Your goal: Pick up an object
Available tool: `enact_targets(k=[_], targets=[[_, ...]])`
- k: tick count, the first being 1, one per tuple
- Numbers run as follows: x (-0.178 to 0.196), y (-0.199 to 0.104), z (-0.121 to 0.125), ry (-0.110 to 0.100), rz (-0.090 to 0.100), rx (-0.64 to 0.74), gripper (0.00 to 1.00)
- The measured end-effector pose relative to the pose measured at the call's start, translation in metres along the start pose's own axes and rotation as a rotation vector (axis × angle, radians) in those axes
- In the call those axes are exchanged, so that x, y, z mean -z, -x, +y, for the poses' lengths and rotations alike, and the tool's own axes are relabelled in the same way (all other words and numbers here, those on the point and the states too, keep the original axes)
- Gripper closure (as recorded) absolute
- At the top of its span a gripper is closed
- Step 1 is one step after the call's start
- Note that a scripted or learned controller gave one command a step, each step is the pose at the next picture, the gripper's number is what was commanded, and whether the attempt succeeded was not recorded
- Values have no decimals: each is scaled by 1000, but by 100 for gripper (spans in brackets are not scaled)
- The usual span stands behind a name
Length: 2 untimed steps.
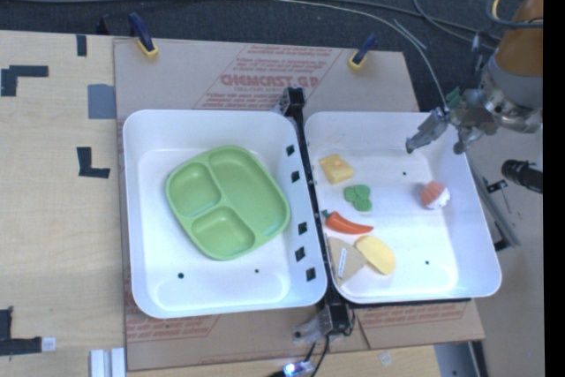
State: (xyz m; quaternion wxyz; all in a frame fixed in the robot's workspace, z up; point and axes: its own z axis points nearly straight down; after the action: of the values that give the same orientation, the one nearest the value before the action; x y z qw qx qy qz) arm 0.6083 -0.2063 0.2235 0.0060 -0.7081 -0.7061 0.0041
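Observation:
My gripper [440, 138] hovers over the far right corner of the right bin [468, 269], its two fingers spread open with nothing between them. Just below it, near the bin's right wall, lies a small pink and white piece [433, 194]. Further left in the same bin are a yellow block [335, 168], a green piece [357, 197], an orange-red carrot shape [347, 225], a yellow oval piece [378, 254] and a tan wedge [346, 264].
The left bin [141, 190] holds a green divided plate [228, 200]. A black divider with clips [305, 190] runs between the bins. Cables trail across the dark floor behind, and two clamps [143, 35] pin the cardboard sheet.

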Motion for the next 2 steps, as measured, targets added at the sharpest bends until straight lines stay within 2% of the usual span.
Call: enact_targets(k=[1,2], targets=[[9,-1,3,13,-3,4,0],[-39,5,-3,9,-3,3,0]])
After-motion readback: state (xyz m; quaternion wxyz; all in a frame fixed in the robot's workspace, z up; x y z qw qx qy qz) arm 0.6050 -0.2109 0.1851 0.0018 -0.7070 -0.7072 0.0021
